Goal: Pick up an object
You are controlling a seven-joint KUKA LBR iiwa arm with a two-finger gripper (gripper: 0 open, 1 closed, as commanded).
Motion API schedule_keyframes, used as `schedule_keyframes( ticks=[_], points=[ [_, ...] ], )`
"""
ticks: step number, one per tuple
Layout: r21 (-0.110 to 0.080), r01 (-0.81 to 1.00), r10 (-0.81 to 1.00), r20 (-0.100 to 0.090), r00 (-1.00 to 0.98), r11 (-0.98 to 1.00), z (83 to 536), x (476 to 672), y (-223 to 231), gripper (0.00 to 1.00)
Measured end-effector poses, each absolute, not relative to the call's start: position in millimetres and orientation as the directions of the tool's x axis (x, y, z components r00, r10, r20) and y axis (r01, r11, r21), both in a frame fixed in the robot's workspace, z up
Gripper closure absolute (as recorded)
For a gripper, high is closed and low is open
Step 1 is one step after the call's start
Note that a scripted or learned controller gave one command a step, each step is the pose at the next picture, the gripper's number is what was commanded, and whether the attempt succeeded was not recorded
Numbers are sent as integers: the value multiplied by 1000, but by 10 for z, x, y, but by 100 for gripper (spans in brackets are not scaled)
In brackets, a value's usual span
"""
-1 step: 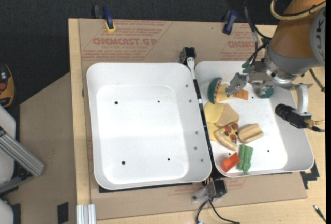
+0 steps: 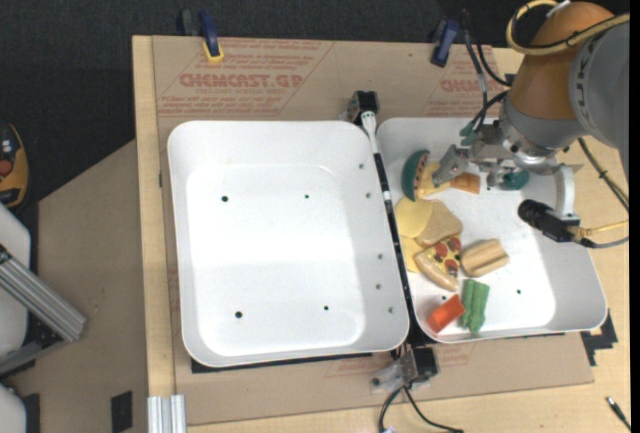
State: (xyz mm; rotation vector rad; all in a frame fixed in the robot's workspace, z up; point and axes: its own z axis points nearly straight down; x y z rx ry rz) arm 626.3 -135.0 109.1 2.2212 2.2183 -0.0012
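Camera view: gripper [image 2: 452, 168] in right bin [image 2: 560, 306], orange-yellow toy [image 2: 450, 183] touching fingertips; finger state indiscernible.

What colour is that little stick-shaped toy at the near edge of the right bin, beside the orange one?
Green, seen in the camera view.

The grey arm [image 2: 600, 71] reaches in from the right, orange band [image 2: 555, 61] showing above the wrist, bent down low. The gripper [image 2: 455, 166] hangs at the end of it, pointing left and down, fingers too unclear to judge.
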Motion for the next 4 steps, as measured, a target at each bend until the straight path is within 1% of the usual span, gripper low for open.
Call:
schedule_keyframes(
  ticks=[1,2,3,4],
  points=[
    [13,1000,1000,1,-1,1,891,6714,-1586,0],
    [1,1000,1000,1,-6,6,1153,6675,-868,0],
    [15,1000,1000,2,-8,8,2399,6389,-276,0],
    [5,1000,1000,0,-2,2,2416,6377,-316,100]
  ],
)
